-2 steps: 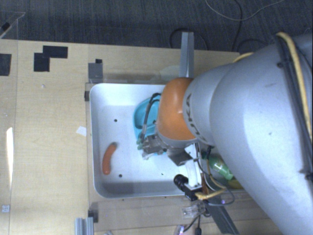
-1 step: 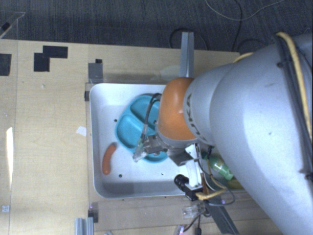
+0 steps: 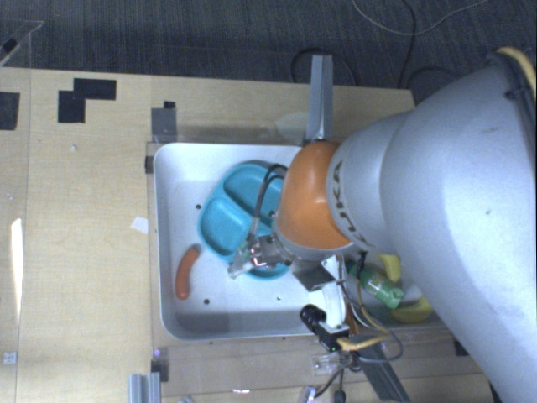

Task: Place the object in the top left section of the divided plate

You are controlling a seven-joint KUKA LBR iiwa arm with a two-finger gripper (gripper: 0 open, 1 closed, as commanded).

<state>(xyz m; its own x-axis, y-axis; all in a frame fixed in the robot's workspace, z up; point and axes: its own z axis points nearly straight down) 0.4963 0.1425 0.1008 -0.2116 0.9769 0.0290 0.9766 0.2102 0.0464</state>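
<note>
The divided plate (image 3: 228,217), blue, lies tilted in the left white bin (image 3: 168,175), its compartments fanning out toward 10 o'clock from under the arm's orange band (image 3: 312,198). The gripper (image 3: 256,257) hangs over the plate's rim at about 5 o'clock of the plate; its fingers are a pale blur against the blue, and I cannot tell whether they are apart or clamped on anything. The likeliest object for the task, an orange sausage-shaped piece (image 3: 185,273), lies on the bin floor at 8 o'clock of the plate, just beside it and untouched.

To do this step well, the gripper should probably come off the plate and settle squarely over the piece's middle, fingers straddling its narrow width. The lift should clear the rim before crossing to the compartment nearest the bin's 11 o'clock corner.
</note>
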